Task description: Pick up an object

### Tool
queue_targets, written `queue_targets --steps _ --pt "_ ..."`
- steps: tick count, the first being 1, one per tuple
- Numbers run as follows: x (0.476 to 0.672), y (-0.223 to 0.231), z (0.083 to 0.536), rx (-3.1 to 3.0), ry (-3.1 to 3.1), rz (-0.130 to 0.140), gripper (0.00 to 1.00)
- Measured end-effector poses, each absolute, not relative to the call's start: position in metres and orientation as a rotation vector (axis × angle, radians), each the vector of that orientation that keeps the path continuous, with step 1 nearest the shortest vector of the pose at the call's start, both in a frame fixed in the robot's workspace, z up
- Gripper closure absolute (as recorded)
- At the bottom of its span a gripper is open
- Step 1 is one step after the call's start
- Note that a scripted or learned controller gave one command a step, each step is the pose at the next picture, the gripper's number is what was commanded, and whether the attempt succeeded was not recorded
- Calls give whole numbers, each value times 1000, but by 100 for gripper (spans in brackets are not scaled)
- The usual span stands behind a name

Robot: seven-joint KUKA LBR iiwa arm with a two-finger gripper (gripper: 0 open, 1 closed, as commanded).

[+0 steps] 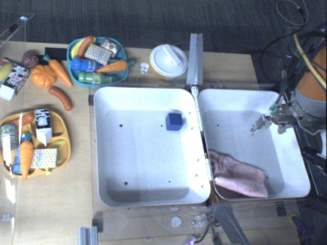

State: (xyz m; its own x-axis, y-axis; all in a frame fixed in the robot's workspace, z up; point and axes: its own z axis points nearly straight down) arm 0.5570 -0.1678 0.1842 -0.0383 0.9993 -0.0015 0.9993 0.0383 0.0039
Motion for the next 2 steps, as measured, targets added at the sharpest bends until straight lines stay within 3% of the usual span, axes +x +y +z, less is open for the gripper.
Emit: queue_targets --steps 1,2 --pt "567 -154 157 1971 2443 2 0" --pt "495 -159 91 1693 2627 12 0"
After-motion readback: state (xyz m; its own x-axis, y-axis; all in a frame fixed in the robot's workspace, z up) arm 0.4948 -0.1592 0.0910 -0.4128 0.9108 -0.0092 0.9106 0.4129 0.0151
